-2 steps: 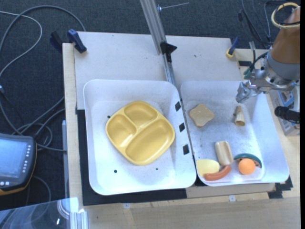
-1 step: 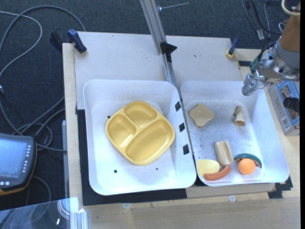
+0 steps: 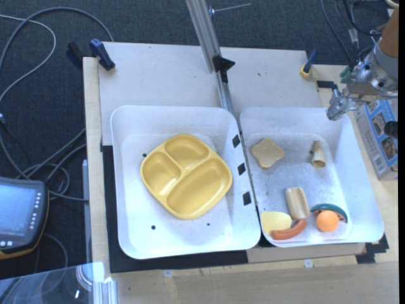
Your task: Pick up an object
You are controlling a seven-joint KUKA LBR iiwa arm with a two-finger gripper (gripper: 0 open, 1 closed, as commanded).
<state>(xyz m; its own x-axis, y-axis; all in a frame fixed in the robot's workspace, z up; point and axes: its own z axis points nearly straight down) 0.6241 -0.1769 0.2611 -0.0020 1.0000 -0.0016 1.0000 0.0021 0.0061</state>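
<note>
The right bin point(image 3: 354, 170) holds several small items: a tan bread-shaped piece point(image 3: 267, 152), a small beige cone-like piece point(image 3: 317, 154), a tan cylinder point(image 3: 296, 202), a yellow piece point(image 3: 276, 221), a red sausage point(image 3: 288, 232), and an orange ball point(image 3: 327, 221) on a teal ring point(image 3: 339, 209). My gripper point(image 3: 337, 106) hangs at the bin's far right corner, above its rim, well away from all of them. Nothing shows between its fingers.
A yellow divided plate point(image 3: 185, 175) lies in the left bin point(image 3: 126, 170). A metal pole point(image 3: 205, 24) slants up from between the bins. Blue clamps point(image 3: 101, 52) and a yellow clamp point(image 3: 308, 65) hold the board's far corners. Cables lie on the floor.
</note>
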